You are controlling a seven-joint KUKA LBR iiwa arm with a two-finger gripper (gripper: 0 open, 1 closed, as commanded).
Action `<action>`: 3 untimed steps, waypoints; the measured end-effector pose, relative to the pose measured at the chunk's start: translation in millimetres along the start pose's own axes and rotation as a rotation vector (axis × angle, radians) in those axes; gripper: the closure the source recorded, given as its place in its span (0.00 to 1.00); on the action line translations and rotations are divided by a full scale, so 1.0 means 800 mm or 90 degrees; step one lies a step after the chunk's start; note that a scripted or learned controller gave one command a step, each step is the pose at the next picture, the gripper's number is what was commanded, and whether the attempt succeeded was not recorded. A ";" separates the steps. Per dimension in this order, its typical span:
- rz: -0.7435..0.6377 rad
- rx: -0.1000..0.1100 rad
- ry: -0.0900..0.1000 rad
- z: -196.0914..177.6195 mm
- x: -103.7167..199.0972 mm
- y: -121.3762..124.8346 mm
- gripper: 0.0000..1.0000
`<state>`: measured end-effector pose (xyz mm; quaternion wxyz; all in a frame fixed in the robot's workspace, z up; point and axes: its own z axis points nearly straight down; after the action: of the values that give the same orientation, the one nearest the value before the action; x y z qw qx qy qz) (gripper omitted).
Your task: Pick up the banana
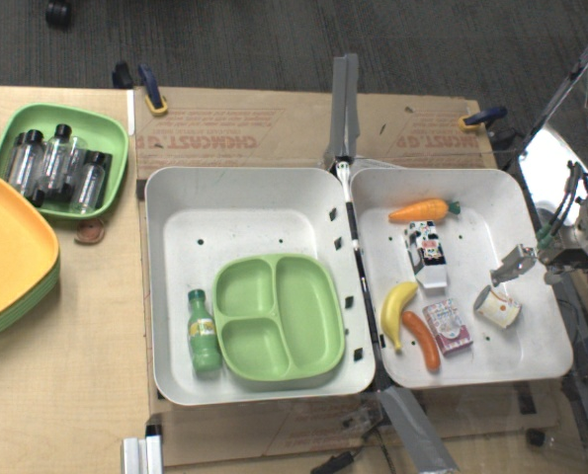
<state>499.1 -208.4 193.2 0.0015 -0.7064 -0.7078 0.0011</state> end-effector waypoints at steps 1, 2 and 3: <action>0.000 0.001 0.000 -0.010 -0.001 0.000 1.00; -0.112 -0.003 -0.002 -0.073 0.007 0.006 1.00; -0.202 -0.003 -0.002 -0.093 -0.018 0.026 1.00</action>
<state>520.3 -222.7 267.2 -0.0011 -0.5860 -0.8103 0.0004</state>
